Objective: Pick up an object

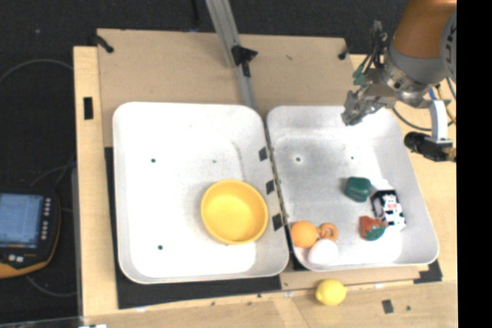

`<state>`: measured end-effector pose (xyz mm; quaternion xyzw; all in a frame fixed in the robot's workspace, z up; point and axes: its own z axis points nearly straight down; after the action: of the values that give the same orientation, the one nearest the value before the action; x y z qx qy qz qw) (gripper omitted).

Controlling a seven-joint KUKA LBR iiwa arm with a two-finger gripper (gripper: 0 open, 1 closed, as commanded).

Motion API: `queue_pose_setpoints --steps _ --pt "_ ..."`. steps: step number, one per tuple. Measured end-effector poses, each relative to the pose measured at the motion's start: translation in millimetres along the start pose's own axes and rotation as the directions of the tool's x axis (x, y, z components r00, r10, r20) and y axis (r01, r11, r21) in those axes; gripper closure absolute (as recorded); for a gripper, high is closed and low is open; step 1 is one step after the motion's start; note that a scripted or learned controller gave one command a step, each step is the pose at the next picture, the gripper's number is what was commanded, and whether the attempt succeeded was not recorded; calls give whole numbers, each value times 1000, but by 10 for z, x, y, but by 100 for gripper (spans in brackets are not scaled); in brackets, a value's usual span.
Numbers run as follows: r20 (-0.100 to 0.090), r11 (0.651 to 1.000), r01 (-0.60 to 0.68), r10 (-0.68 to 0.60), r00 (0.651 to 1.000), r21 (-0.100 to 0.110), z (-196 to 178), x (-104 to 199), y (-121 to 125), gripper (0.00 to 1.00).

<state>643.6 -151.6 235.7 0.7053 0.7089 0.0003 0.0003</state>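
the gripper [355, 113] hangs over the far right corner of the right bin [323, 142], at the end of the grey arm [419, 34] with its orange band; whether it is open or closed, and whether it has hold of anything, cannot be told from this angle. the things to pick lie along the near edge of that bin: a dark green block [357, 187] toward the right side, a black and white toy [389, 209] just beside it, a red and green toy [371, 228] in front, then an orange ball [304, 233], a small orange piece [329, 231] and a white egg [323, 251] in the near left corner. a yellow bowl [234, 211] sits at the near right corner of the left bin [177, 142]. a yellow lemon [330, 292] lies on the bench [154, 65] just off the right bin's near edge.
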Motion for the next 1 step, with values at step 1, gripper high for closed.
queue_pose_setpoints --steps 1 --pt "-1 1000 1 -1 1000 1 -3 443 -110 100"
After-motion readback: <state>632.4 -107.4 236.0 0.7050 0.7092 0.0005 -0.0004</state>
